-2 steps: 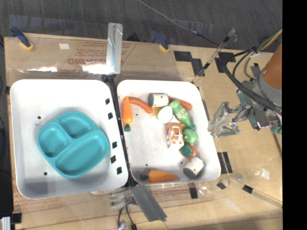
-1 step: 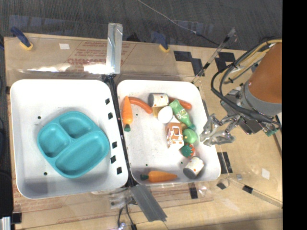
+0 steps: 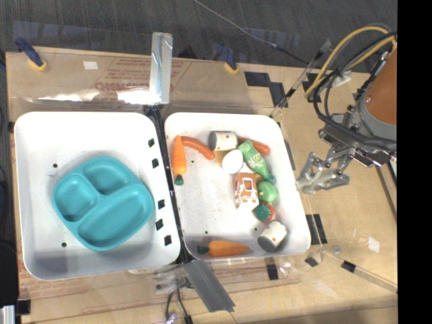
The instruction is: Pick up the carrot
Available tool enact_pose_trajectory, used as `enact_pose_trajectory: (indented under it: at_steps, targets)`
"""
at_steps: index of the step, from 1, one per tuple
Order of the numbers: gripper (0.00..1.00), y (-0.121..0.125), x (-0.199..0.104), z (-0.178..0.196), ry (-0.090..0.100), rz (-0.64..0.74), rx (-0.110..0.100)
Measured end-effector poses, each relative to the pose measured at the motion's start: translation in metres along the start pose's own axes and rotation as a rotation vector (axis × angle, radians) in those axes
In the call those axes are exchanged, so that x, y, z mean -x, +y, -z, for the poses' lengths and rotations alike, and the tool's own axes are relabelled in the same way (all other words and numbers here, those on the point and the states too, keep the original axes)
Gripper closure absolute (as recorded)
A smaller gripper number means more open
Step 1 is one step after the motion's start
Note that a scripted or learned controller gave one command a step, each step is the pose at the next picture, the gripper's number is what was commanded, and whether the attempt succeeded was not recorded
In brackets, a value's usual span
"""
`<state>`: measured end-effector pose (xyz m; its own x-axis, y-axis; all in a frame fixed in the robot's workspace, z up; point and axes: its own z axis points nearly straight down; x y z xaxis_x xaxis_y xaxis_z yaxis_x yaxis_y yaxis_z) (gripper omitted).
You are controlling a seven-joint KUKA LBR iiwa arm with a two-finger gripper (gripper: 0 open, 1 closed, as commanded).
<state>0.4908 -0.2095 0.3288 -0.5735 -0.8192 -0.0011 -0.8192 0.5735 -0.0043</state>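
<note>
- Not much progress on this one yet, I reckon. My hand (image 3: 324, 174) hangs over the bare surface (image 3: 351, 228) just right of the right bin (image 3: 202, 231), outside its rim, and there's nothing between my fingers.
- Fingers look spread apart to me, so I'm calling it open and holding nothing.
- So the whole job is left: get over the bin, come down, close on a carrot, lift.
- Slight snag: I count more than one carrot-looking thing in that bin. One carrot (image 3: 179, 159) lies along the left wall at the far end, green tip pointing near. Another carrot at the near wall (image 3: 227, 249) lies flat on its side, pretty much alone.
- There's also an orange curved piece (image 3: 197, 147) right beside the far carrot, can't tell what it is exactly.
- Rest of the right bin is a cluster toward its right side: a white egg-ish thing (image 3: 232, 160), a green bottle (image 3: 255, 159), a small orange-and-white box (image 3: 246, 189) and a grey-and-white cup (image 3: 273, 235) near the near-right corner.
- Left bin (image 3: 40, 248) just has a teal divided plate (image 3: 102, 200), nothing on it.
- My guess is the near carrot is the easier grab, since it's clear of the clutter.
</note>
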Motion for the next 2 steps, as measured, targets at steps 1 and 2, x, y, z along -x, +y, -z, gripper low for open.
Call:
enact_pose_trajectory:
  at_steps: [1, 2]
  targets:
    - [1.0, 0.011, -0.007, -0.017, 0.0, 0.477, 0.005]
    - [1.0, 0.012, -0.006, -0.072, -0.002, 0.834, 0.01]
